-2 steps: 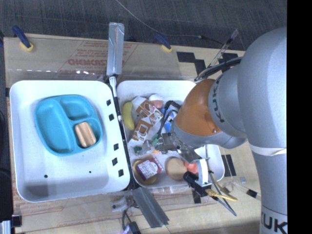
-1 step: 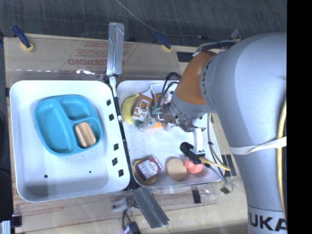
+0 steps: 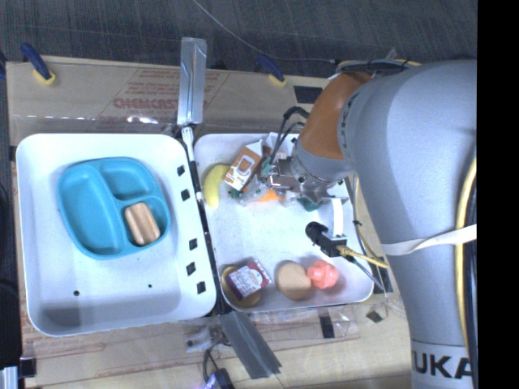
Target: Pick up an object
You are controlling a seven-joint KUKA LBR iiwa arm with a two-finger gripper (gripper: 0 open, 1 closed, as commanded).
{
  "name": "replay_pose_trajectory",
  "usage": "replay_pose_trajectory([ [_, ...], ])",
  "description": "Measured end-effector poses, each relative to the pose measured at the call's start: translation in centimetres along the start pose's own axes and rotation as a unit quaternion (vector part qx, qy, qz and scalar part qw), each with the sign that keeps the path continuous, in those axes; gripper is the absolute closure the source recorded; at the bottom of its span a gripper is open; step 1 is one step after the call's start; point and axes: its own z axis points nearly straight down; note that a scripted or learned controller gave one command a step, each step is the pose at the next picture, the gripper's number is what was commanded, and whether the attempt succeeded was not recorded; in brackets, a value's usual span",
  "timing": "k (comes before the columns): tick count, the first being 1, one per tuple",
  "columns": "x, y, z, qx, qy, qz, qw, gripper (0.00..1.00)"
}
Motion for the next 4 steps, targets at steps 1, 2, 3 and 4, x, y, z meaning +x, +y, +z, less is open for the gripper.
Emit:
replay_pose_trajectory([
  [1, 4.9, 2.0, -0.2, -0.003, -0.002, -0.012, 0.9999, 0.0],
  [2, 5.1, 2.0, -1.1, -0.001, -0.002, -0.017, 0.9999, 1.0],
  [3, 5.2, 2.0, -1.1, -0.001, -0.002, -0.017, 0.9999, 0.0],
  [4, 5.1, 4.1, -0.2, -0.001, -0.002, -0.012, 0.9999, 0.0],
])
